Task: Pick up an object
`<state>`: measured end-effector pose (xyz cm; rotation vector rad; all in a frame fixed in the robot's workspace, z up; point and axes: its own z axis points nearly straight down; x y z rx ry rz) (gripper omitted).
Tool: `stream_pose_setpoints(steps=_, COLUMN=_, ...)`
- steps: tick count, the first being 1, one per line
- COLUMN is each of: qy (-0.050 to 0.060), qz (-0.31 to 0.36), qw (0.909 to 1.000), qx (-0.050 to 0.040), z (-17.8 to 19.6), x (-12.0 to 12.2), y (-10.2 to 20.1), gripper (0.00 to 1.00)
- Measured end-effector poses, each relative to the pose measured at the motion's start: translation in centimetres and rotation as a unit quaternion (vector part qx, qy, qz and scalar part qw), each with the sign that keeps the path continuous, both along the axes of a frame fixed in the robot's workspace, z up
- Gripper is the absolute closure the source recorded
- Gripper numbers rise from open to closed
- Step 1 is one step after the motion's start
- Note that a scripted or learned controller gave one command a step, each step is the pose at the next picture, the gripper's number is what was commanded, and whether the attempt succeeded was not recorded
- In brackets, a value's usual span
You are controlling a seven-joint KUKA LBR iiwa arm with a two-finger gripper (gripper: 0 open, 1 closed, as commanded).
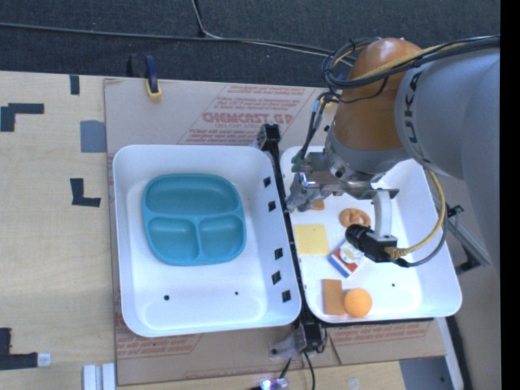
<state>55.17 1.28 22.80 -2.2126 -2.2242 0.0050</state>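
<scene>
White plastic bins sit side by side on a cardboard sheet (244,116) printed in red, "CHEMCAST G.P." just legible. The left bin (130,218) holds a teal divided tray (195,218). The right bin (431,287) holds the candidate objects: a yellow cheese slice (311,239), a pretzel-like brown piece (354,217), a small red, white and blue carton (347,260) whose print is too small to read, a tan slab (331,296) and an orange ball (357,302) touching it.

The gripper (307,192) hangs low over the right bin's upper left corner, just above the cheese slice; how far it is open cannot be told, and nothing shows in its grasp. Judged stage: approach, before any grasp. The next move calls for centring over one item, clear of the bin wall. Part of "KUKA" reads on the grey arm (455,128).
</scene>
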Motion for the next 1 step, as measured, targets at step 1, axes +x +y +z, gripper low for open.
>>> stream_pose_setpoints(steps=1, qy=-0.001, qz=0.001, qw=1.0000, qx=0.0003, z=0.83, x=-1.76, y=4.94, gripper=1.00)
